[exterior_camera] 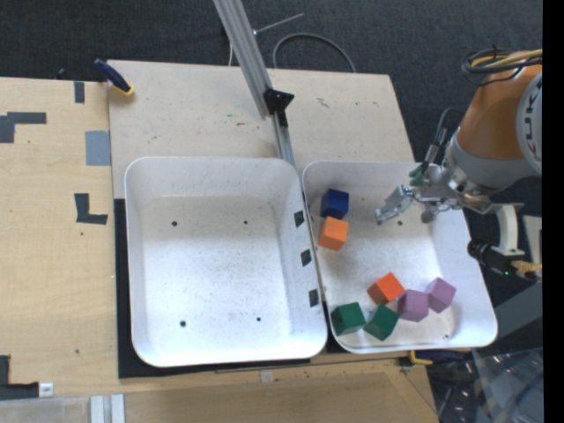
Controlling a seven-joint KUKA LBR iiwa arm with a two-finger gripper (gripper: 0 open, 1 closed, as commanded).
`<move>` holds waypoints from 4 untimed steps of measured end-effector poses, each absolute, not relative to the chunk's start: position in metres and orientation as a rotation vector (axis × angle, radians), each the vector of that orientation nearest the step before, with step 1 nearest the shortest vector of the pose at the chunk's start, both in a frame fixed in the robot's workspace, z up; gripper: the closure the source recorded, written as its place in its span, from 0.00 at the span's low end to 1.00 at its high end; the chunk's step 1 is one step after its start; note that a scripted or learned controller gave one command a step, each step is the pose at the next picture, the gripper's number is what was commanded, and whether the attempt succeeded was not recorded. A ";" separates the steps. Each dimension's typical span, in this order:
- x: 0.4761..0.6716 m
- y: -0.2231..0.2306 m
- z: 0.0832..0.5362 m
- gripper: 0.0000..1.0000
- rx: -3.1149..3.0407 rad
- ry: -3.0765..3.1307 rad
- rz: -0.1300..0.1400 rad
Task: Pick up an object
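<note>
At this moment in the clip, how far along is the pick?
Nothing looks picked yet. The tool is over the upper part of the right bin, with no block between its fingers. All seven blocks lie on the bin floor: the blue block and orange block to its left, five more clustered near the front. Descent, grasp and lift remain.

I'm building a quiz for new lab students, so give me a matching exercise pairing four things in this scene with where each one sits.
Things:
1. blue block
2. green blocks
3. purple blocks
4. tool

Places:
A. near the right bin's front right corner
B. at the right bin's front edge, beside the divider
C. over the right bin's far right part
D. far end of the right bin, just above an orange block

Pairs: 1-D, 2-B, 3-A, 4-C
</note>
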State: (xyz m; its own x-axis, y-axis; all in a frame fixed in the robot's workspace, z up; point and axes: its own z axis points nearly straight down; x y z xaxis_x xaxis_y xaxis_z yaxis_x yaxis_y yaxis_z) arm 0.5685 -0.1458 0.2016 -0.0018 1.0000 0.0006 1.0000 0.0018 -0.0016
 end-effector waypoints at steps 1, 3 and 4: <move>0.564 -0.165 0.261 0.00 -2.225 -2.225 -0.003; 0.526 -0.167 0.548 0.00 -2.225 -2.230 -0.007; 0.527 -0.167 0.553 1.00 -2.222 -2.226 0.002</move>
